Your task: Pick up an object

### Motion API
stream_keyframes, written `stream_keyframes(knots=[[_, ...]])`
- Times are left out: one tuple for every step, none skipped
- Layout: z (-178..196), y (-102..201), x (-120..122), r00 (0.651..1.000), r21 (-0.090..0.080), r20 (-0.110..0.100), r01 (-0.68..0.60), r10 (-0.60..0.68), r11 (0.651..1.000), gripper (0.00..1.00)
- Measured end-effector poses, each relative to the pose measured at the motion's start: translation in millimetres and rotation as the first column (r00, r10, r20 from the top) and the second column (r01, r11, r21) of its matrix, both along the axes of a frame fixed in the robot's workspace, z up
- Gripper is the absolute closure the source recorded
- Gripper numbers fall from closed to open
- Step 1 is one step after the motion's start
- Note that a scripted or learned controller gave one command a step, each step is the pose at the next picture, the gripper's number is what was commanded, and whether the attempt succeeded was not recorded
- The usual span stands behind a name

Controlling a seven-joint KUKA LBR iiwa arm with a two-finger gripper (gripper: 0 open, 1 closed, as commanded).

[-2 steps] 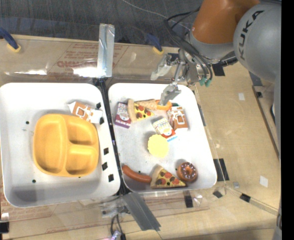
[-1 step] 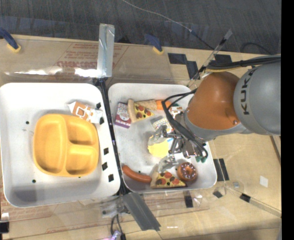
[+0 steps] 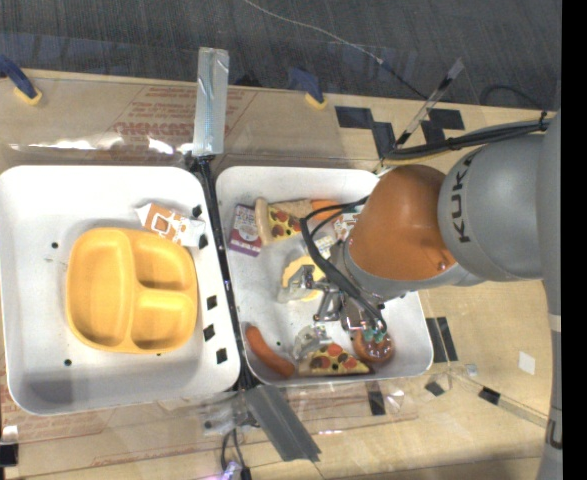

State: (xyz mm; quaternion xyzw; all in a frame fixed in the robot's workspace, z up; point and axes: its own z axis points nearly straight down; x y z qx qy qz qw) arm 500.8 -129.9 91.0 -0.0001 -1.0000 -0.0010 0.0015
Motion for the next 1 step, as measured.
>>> stream_keyframes(knots=[[2.0, -5.0, 60.3, 0.983, -0.002, 0.005, -0.185, 0.185, 0.983, 0.0]])
